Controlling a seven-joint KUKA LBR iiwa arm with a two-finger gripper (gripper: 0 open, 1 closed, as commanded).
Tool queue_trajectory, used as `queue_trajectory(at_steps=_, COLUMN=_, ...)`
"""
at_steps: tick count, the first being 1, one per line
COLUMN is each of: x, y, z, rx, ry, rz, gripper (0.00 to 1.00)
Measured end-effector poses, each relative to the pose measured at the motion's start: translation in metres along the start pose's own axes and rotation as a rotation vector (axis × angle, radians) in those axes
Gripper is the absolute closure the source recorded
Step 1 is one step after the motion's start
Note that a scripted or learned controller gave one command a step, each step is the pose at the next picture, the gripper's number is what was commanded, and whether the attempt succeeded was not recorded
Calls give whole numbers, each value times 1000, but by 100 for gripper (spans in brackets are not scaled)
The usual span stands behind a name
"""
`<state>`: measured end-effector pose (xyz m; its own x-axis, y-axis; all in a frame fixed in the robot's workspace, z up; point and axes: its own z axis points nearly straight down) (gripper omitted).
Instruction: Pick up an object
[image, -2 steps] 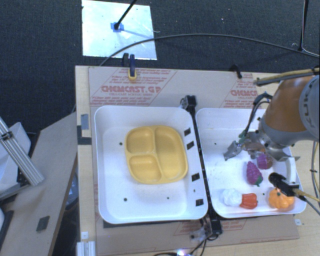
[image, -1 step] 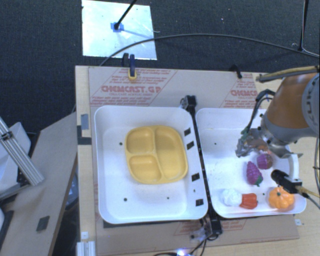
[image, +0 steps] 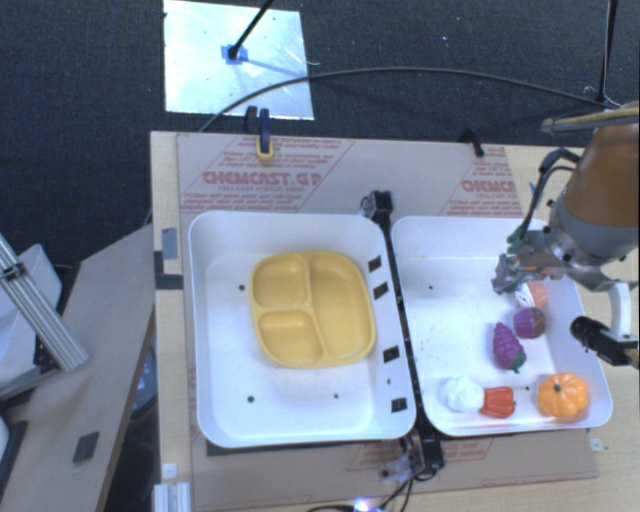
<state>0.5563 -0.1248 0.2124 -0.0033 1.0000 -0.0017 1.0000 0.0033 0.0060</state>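
While the arm reaches in at the frame's right, pincer (image: 512, 277) hangs over the right bin (image: 440, 300); grip state cannot be told. Lower right: purple grapes (image: 507, 345), orange pumpkin (image: 562, 395), red pepper (image: 498, 402). Left bin (image: 215, 300) carries a yellow tray (image: 310, 308).

From my station I see the arm (image: 600, 205) as a rounded grey body with a broad orange band above the wrist. A thin grey cable loops along its left side. Below sits the tool (image: 512, 277), a compact cluster of grey metal parts, with a black knob-like piece beside the wrist.
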Motion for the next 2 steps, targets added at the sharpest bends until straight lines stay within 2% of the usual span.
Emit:
queue_trajectory(at_steps=1, x=-6, y=-6, z=-58, rx=-2, ry=0, rz=0, gripper=100)
queue_trajectory(at_steps=2, x=-7, y=-5, z=-73, rx=3, ry=1, rz=-1, gripper=100)
